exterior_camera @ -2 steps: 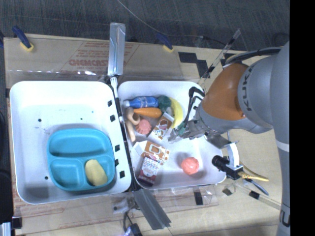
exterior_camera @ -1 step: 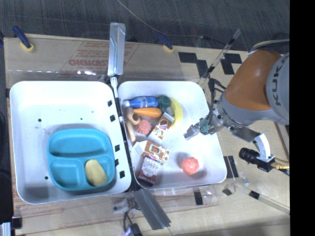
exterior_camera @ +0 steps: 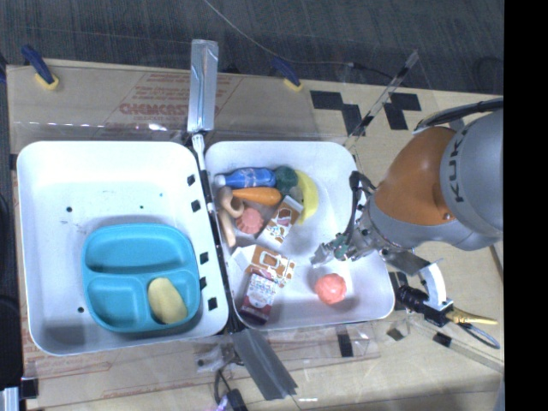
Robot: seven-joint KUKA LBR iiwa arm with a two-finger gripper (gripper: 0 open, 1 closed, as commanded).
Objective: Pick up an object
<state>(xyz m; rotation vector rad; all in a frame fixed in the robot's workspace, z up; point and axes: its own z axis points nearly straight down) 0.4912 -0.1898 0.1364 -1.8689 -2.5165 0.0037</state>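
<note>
My gripper [exterior_camera: 336, 249] hangs over the right part of the right bin [exterior_camera: 364, 311], coming in from the grey and orange arm. Just below it lies a pink-red ball [exterior_camera: 330, 288], apart from the gripper. To the gripper's left lie a small printed carton [exterior_camera: 280, 223], a flat snack packet [exterior_camera: 272, 265] and a dark pouch [exterior_camera: 259, 295]. At the bin's far side sit a blue bottle [exterior_camera: 250, 178], an orange carrot [exterior_camera: 257, 196], a yellow banana [exterior_camera: 309, 197] and a pink round piece [exterior_camera: 249, 221]. Nothing shows held in the gripper.
The left bin [exterior_camera: 51, 169] holds a blue divided tray [exterior_camera: 137, 272] with a yellow potato-like piece [exterior_camera: 168, 300] in its lower right compartment. A ridge [exterior_camera: 208, 229] separates the two bins. Bare white floor lies at the right bin's upper right.
</note>
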